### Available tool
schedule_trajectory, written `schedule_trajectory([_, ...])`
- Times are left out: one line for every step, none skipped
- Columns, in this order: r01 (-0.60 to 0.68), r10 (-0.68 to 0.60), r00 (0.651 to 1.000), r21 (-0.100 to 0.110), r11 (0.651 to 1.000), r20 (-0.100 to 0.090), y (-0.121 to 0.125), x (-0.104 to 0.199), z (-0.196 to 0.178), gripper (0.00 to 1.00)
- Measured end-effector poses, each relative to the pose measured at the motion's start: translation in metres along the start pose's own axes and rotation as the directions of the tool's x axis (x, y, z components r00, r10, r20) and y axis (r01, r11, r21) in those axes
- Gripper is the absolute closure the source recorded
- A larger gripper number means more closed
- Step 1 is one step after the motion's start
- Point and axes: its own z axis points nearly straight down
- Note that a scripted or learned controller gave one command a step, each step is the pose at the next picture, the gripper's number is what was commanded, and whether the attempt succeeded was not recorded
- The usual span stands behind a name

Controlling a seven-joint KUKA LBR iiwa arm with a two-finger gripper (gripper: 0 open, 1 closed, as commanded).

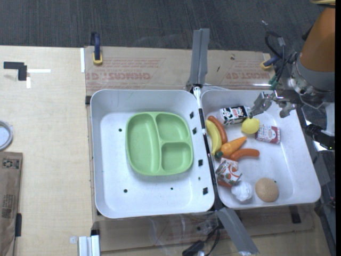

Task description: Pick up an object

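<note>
My gripper [272, 106] hangs over the far side of the right bin [298, 159], open, with nothing between its fingers. Its left finger [259, 105] is just above and right of a yellow lemon [250, 126] and beside a black-and-white cow-print carton [234, 114]. A red-and-white packet [268, 134] lies just below the gripper. Further left are a banana [213, 138], a red sausage [218, 127], a carrot [233, 146] and a second sausage [246, 154]. Near the front lie a strawberry-print carton [228, 172], a white crumpled item [242, 191] and a brown roll [267, 190].
The left bin [106, 164] holds a green divided plate [159, 143]. A grey divider post [200, 57] rises between the bins at the back. The arm's orange band [321, 36] and cables fill the upper right. Brown cardboard [138, 68] lies behind the bins.
</note>
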Motion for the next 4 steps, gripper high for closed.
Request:
schedule_trajectory([0.015, -0.015, 1.000, -0.003, 1.000, 0.000, 0.009, -0.006, 0.170, 0.00])
schedule_trajectory([0.010, -0.010, 1.000, -0.002, 1.000, 0.000, 0.009, -0.007, 0.161, 1.00])
schedule_trajectory([0.010, -0.010, 1.000, -0.002, 1.000, 0.000, 0.009, -0.007, 0.161, 0.00])
schedule_trajectory([0.219, -0.219, 0.976, 0.016, 0.976, 0.000, 0.080, 0.000, 0.168, 0.00])
